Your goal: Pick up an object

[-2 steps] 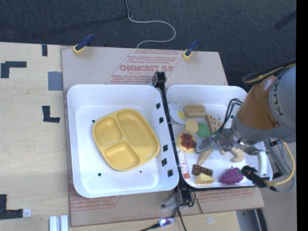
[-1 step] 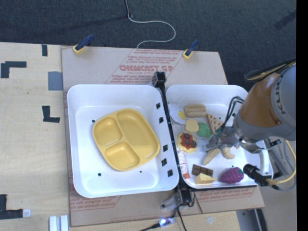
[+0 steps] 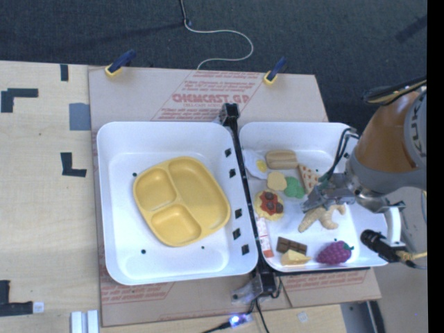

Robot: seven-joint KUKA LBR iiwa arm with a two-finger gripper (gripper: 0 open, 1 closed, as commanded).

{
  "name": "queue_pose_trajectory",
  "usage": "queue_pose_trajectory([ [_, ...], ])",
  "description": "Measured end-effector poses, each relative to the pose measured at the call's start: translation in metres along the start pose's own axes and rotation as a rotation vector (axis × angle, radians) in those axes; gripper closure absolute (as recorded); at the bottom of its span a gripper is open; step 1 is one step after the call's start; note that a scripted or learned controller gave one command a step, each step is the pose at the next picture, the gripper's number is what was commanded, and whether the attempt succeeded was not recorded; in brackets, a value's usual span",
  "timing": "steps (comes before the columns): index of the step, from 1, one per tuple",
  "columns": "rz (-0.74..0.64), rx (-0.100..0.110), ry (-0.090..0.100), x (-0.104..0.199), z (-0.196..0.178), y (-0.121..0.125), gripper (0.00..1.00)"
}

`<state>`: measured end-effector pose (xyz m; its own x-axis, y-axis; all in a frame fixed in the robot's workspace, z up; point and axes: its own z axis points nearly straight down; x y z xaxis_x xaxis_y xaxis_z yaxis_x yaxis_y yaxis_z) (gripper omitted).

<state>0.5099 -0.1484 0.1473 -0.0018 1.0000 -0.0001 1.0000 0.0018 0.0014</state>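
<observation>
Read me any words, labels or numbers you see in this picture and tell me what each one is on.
"CHEMCAST GP": red print on the cardboard sheet under the bins, behind them; it is blurry, so the last letters are unsure.
Smaller red lines above and below that print: too blurred to read.
Letters on the arm at the right edge: cut off, unreadable.

the wooden bench carries a cardboard sheet — two shallow white bins sit on it, the left bin at nine o'clock of the right bin.
</observation>
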Motion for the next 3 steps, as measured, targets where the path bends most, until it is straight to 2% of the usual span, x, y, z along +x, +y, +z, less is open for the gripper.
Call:
queue_pose_trajectory([
  [1, -0.001, -0.003, -0.001, 0.005, -0.062, 0.001, 1.00],
  [2, 0.000, 0.001, 0.000, 0.005, -0.078, 0.002, 1.00],
  [3, -0.006, 0.002, 0.002, 0.053, -0.069, 0.038, 1.00],
])
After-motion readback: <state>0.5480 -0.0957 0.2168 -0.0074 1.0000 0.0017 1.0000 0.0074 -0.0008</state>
